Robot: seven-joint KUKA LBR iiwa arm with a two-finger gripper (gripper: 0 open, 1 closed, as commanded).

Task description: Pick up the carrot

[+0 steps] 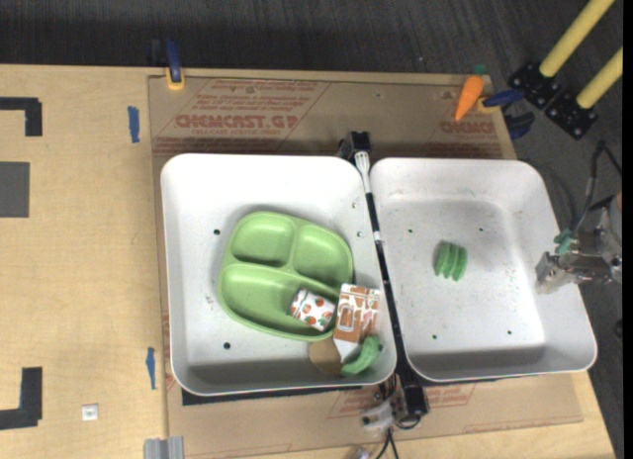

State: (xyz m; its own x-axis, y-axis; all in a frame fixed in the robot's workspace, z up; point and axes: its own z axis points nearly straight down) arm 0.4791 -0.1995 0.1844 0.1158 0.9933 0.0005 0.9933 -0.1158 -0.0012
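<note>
The carrot point(469, 94), small and orange with a green top, lies on the cardboard bench surface beyond the right bin's far edge, outside both bins. My gripper point(576, 262) sits at the right rim of the right bin point(514, 200), low in the view and well short of the carrot. Only part of it shows at the view's right side. Nothing is visibly held in it.
A ridged green piece point(451, 260) lies in the right bin. The left bin point(198, 249) holds a green divided plate point(282, 264), two small patterned boxes point(341, 312), a brown disc point(323, 355) and a green item point(362, 355). Yellow poles point(591, 12) and a blue clamp point(504, 99) stand near the carrot.
</note>
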